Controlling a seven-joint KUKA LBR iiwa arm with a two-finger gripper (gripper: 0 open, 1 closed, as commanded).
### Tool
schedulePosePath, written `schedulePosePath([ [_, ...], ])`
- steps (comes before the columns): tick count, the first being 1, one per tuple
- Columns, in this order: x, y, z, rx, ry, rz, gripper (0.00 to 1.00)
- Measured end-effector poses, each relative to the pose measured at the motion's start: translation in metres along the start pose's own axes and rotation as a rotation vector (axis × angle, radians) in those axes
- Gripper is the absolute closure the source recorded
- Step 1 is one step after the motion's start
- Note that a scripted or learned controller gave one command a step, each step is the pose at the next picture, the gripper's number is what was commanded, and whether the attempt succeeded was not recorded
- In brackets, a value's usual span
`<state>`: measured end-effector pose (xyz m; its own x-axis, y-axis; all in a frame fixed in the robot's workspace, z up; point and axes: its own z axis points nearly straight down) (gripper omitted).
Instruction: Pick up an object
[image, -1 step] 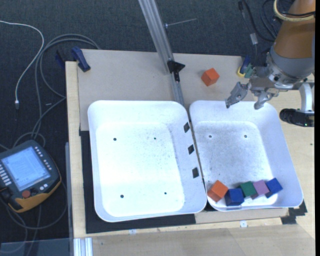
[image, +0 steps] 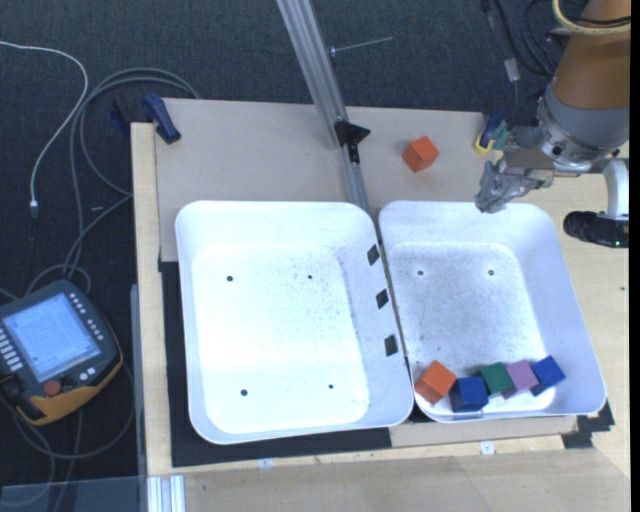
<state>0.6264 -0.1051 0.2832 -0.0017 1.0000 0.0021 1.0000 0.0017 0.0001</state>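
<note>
Camera view: the gripper (image: 497, 196) hangs over the far rim of the right bin (image: 566, 300), at about one o'clock in the frame, and whether it is open or closed cannot be told.

Down at five o'clock, along the bin's near wall, huddle an orange cube (image: 435, 381), dark blue cube (image: 468, 394), green cube (image: 496, 379), purple cube (image: 522, 376) and blue cube (image: 547, 372).

A lone orange block (image: 421, 153) sits on the bench at twelve.

The teach pendant (image: 50, 347) lies at nine, its screen text unreadable.

Most of my right bin (image: 480, 300) lies open — only five blocks (image: 490, 381) crowd its near edge, touching in a row. The left bin (image: 275, 320) offers bare floor throughout.
</note>
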Motion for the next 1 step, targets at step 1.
schedulePosePath([
  [1, 0.0170, -0.1078, 0.0145, 0.007, 0.001, 0.004, 1.00],
])
